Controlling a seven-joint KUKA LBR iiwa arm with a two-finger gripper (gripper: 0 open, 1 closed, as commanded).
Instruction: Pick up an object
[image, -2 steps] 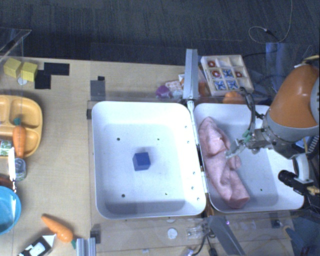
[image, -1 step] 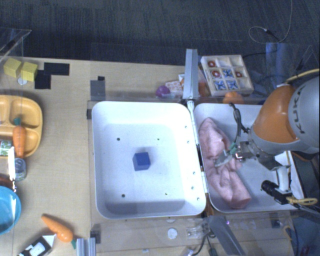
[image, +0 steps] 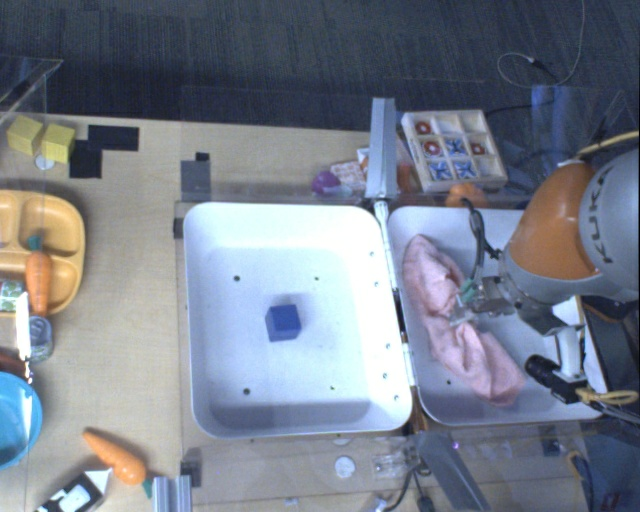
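Pink cloth (image: 455, 315): lay crumpled in the right bin (image: 560, 408), stretching from far-left to near-right.
Long axis: ran diagonally, far end near the divider, near end toward the bin's near wall.
Look: soft, pale pink, bunched and folded, thicker at both ends.
Gripper (image: 468, 300): sat low over the cloth's middle, touching or just above it; arm reached in from the right.
Fingers: could not tell whether spread or pressed together.
Blue cube (image: 284, 321): alone in the left bin (image: 215, 250), well apart.

You've got the wooden bench (image: 130, 260) carrying two white bins (image: 210, 400) centre, yellow tray (image: 60, 215) at nine o'clock, carrot (image: 118, 456) at seven.
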